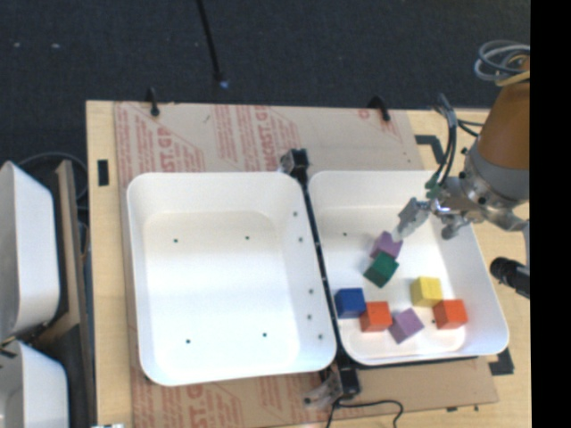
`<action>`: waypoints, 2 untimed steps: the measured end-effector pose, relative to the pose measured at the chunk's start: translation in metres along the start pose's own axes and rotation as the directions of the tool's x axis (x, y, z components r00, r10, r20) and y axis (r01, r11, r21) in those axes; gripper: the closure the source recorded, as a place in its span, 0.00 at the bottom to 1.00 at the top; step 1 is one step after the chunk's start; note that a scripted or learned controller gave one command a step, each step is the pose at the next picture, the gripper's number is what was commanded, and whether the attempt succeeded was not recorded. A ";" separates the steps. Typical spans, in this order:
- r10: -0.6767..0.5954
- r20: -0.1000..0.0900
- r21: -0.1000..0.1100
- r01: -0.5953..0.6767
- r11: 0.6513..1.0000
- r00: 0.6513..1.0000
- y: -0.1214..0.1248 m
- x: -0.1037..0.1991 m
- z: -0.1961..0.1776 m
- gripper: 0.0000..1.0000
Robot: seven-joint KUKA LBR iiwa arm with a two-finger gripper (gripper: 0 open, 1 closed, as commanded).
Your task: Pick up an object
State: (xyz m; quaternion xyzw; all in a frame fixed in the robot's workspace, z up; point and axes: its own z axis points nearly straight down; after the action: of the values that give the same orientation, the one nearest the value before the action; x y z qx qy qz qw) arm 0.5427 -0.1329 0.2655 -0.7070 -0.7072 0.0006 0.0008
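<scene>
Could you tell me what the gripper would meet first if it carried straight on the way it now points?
The gripper points down and to the left in the camera view, toward the light purple block in the right bin. That block would likely come first, with the green block just beyond, though depth is unclear.

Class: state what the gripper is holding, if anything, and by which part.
Nothing. The gripper hangs open above the right bin, just beside the purple block, with no block between its fingers.

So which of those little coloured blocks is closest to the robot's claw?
The upper purple block, lying just above the green block in the right bin. The gripper hangs nearest it; the other blocks lie lower down.
</scene>
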 end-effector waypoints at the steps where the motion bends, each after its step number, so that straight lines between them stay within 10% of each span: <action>1: 0.001 -0.002 0.009 -0.001 1.000 1.000 -0.014 -0.005 0.119 0.00; 2: 0.001 0.000 0.003 -0.001 1.000 1.000 0.023 -0.038 0.169 0.00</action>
State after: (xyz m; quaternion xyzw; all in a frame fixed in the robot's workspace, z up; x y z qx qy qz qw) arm 0.5654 -0.1710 0.0965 -0.7075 -0.7067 0.0015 0.0019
